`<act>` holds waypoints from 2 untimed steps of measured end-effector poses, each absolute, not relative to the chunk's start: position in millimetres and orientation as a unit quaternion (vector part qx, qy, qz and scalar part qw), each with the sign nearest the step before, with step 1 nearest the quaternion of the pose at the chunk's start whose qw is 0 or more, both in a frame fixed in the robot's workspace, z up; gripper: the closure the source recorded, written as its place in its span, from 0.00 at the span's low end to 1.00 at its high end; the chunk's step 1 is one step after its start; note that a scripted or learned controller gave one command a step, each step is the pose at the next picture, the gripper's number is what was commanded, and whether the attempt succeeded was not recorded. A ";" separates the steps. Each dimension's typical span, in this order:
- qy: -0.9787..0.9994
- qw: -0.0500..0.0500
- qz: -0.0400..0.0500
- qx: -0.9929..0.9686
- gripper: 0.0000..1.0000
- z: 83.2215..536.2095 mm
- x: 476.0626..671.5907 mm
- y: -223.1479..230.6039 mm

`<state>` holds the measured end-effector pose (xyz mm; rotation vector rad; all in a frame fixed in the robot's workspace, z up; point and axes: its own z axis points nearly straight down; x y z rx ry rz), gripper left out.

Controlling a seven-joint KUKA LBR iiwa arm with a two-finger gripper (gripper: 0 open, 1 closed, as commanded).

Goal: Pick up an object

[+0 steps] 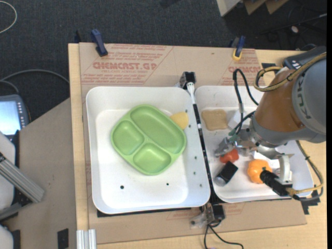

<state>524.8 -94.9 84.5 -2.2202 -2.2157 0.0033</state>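
- The gripper (230,148) hangs low in the right bin (220,191); whether it is spread or pinching anything, I cannot tell, since the wrist hides much of it.
- A small red piece (229,156) lies right under it, likely the target.
- Just beyond it lie a black block (226,174) and an orange ball (256,170); a tan pad (215,119) lies on the opposite side.
- Well apart from the gripper, the left bin (104,191) holds a green divided plate (148,139).
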 end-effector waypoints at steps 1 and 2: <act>-0.707 -0.001 -0.001 -0.708 1.00 95.7 527.7 -94.9; -0.709 -0.003 -0.003 -0.705 1.00 189.1 574.0 -18.6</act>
